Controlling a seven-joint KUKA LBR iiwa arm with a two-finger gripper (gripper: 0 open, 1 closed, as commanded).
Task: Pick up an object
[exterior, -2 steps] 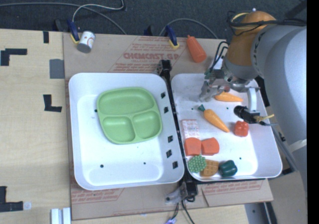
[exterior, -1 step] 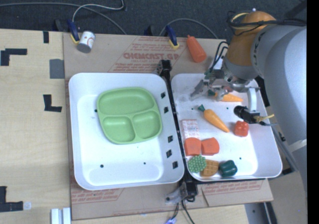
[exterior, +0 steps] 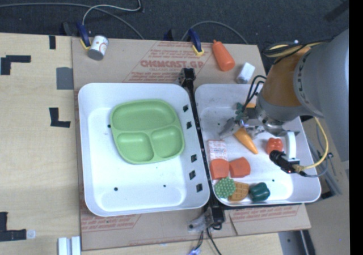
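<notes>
1. Camera view, left bin (exterior: 91,135): holds a green divided plate (exterior: 147,130), lying flat near the middle, a little toward the far edge.
2. Right bin (exterior: 309,191): carries the arm (exterior: 303,78), reaching in from the right edge, grey with an orange band, down over the bin's middle.
3. Gripper (exterior: 241,125): low over the bin floor, right at the thick end of a toy carrot (exterior: 247,140); finger spacing too blurred and small to judge, so cannot tell whether anything is held.
4. Carrot: orange, lying slantwise near the bin's middle, touching or just under the gripper; cannot tell which.
5. Near the left wall of the right bin: a small white and red packet (exterior: 217,148).
6. Toward the near edge: two orange-red blocks (exterior: 229,167) side by side, then a green dotted ball (exterior: 224,187), a tan waffle-like piece (exterior: 240,191) touching it, and a dark green lump (exterior: 259,192) just beside.
7. Near the right wall: a small red piece (exterior: 275,145), beside a white part of the arm's fitting.
8. On the cardboard beyond the bins' far edges: an orange bottle (exterior: 223,56), a white cube (exterior: 247,71), and a small tin (exterior: 98,47) near the far left corner.
9. Two blue clamps (exterior: 197,42) on the cardboard's far edge.
</notes>
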